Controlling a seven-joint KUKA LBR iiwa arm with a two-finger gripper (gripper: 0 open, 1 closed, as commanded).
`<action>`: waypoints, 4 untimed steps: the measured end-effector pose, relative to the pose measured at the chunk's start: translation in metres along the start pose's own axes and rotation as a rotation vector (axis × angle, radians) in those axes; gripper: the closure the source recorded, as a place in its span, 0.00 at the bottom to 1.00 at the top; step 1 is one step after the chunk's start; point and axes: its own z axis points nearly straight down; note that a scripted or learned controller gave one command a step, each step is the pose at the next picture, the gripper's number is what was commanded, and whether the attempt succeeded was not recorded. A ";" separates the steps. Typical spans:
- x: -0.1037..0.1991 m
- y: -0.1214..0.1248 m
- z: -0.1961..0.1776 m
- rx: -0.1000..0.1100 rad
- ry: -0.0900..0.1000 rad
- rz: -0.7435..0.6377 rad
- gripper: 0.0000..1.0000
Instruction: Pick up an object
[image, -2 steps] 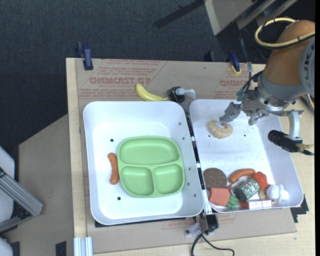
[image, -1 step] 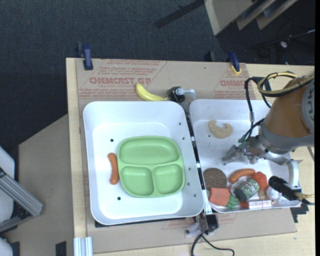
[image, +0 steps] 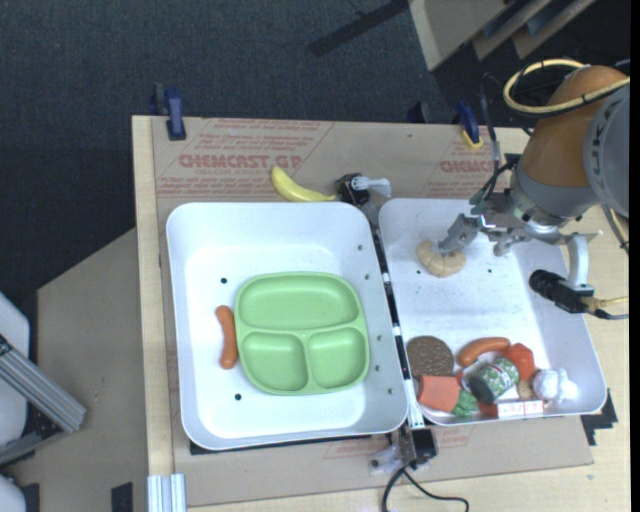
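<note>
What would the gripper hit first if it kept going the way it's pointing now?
Most likely the beige bread-like piece in the right bin: the gripper points down-left right at it. Whether they already touch is unclear.

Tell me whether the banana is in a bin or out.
Out. The banana lies on the brown board behind the left bin's back rim, outside both bins.

The claw hangs just over a tan bun in the right bin.
</note>
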 end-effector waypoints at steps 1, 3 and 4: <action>0.020 -0.101 0.056 0.021 0.007 0.006 0.00; -0.092 -0.111 0.008 0.014 0.003 0.012 0.00; -0.083 -0.138 -0.071 0.005 0.000 0.006 0.00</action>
